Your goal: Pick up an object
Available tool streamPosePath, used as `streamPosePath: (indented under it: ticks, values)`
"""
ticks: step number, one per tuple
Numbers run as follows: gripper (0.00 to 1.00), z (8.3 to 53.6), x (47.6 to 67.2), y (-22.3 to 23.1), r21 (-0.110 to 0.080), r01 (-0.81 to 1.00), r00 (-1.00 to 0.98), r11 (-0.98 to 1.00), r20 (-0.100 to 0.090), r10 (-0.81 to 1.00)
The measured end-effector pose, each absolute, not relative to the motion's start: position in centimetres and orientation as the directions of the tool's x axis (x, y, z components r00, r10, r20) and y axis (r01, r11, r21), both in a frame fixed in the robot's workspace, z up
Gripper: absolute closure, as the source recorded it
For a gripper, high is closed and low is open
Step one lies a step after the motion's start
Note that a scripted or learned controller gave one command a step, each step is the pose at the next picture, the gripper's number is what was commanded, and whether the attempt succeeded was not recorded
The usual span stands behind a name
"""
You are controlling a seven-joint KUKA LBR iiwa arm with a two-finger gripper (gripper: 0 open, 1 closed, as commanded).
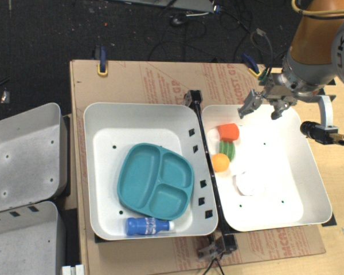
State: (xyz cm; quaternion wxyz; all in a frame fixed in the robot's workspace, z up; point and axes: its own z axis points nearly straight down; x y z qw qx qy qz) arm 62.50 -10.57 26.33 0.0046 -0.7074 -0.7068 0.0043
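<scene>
Camera view: a slanted look down on a brown board (160, 76) that carries two shallow white bins side by side.
Arm: grey with an orange band (324, 22), reaching in from the right and hanging over the far edge of the right bin.
Left bin (97, 153): holds the teal tray and the blue bottle.
Right bin (292, 171): holds four small things, all gathered along its left side.
Teal tray (155, 180): a divided plate with three compartments, lying flat and slightly turned in the middle of the left bin.
Gripper (264, 109): above the far rim of the right bin, jaws spread apart with nothing between them, well clear of the things below.
Blue bottle (147, 227): on its side along the near wall of the left bin, white cap pointing right, just beside the tray's near edge.
White disc (247, 184): flat on the right bin's floor, pale against it, near the orange ball.
Orange block (229, 132): farthest of the group, nearest the gripper.
Green piece (227, 149): between the block and the ball, touching or nearly touching both.
Orange ball (220, 162): close to the bin's left wall.
</scene>
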Motion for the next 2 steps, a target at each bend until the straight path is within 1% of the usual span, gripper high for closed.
streamPosePath:
  ticks: [1, 2]
  values:
    - [0.0, 27.1, 62.7, -10.6, 0.0, 1.0, -0.001, 0.001, -0.001, 1.0]
    - [0.0, 22.5, 63.3, -10.7, -0.004, 1.0, 0.0, 0.0, 0.0, 1.0]
